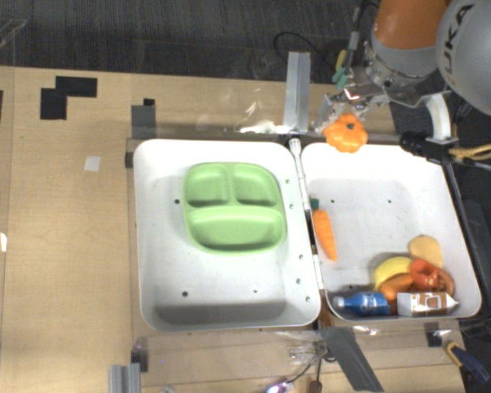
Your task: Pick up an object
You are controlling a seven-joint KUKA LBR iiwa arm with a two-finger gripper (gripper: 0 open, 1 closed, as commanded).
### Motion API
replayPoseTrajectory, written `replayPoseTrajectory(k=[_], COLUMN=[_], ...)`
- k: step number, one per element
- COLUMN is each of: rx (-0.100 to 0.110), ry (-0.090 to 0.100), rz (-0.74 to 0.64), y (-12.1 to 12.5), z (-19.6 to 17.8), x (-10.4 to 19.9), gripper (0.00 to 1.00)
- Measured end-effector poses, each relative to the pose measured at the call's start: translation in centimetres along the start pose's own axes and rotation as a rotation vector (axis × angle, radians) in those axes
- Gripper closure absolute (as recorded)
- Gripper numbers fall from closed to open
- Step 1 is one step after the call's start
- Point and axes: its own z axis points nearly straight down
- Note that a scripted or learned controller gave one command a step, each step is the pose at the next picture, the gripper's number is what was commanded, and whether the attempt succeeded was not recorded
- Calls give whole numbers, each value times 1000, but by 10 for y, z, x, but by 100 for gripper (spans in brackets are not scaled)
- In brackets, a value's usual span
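My gripper (349, 110) hangs over the far left corner of the right bin (376, 203), under the orange band of the arm. A small orange pumpkin-like toy (346, 135) with a green stem sits right beneath it, raised above the bin's back rim, and the fingers appear shut on its top. Low in the right bin lie an orange carrot (323, 234) against the left wall, a yellow banana (390, 268), a red-orange piece (426, 276), a pale yellow piece (425, 248), a blue bottle (362, 304) and a white carton (425, 304).
A green divided plate (233, 205) lies in the left bin (159, 260). A grey upright post (298, 88) stands behind the wall between the bins, close to the left of the gripper. Cables hang around the wrist.
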Motion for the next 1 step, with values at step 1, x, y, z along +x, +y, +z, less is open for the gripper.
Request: replayPoseTrajectory(k=[1], rx=[2], ry=[2], rz=[-142], y=[-35], z=[46], x=[81], gripper=[100])
